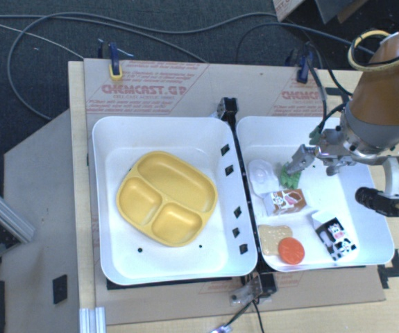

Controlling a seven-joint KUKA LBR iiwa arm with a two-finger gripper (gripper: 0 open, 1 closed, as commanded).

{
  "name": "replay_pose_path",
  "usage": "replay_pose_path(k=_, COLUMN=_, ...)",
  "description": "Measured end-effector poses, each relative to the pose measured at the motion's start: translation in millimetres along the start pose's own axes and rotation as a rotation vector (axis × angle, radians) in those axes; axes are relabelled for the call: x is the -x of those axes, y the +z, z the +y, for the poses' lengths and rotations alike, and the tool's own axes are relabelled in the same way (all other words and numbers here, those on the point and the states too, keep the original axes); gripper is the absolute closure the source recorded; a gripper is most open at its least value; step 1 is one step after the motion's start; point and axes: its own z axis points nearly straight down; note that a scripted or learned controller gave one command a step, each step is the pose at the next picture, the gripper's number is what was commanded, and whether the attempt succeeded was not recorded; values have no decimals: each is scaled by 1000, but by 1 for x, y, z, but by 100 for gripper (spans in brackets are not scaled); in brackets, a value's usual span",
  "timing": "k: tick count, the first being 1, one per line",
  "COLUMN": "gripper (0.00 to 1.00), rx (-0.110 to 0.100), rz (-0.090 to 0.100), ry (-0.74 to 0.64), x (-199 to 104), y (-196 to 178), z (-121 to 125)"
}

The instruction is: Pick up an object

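Observation:
My gripper (pixel 298 164) hangs over the upper middle of the right bin (pixel 372 255), reaching in from the right. Just below its tip lies a small green object (pixel 291 180), partly hidden by it. I cannot tell whether they touch. Close by are a whitish round lid (pixel 260 174) and a brown and white packet (pixel 287 200). Nearer the front edge sit a tan bread slice (pixel 273 234), a red disc (pixel 291 251) and a black and white box (pixel 335 236).
The left bin (pixel 109 207) holds a yellow three-section plate (pixel 166 198). A black divider with clips (pixel 235 186) runs between the bins. The arm's orange band (pixel 383 82) looms over the right bin's far right corner. Cables trail behind the bench.

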Motion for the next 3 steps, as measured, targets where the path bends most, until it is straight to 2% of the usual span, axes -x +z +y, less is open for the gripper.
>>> replay_pose_path(k=2, gripper=0, rx=-4, rz=1, ry=1, x=2, y=115, z=1)
replay_pose_path(k=3, gripper=100, rx=2, rz=0, ry=1, x=2, y=101, z=3)
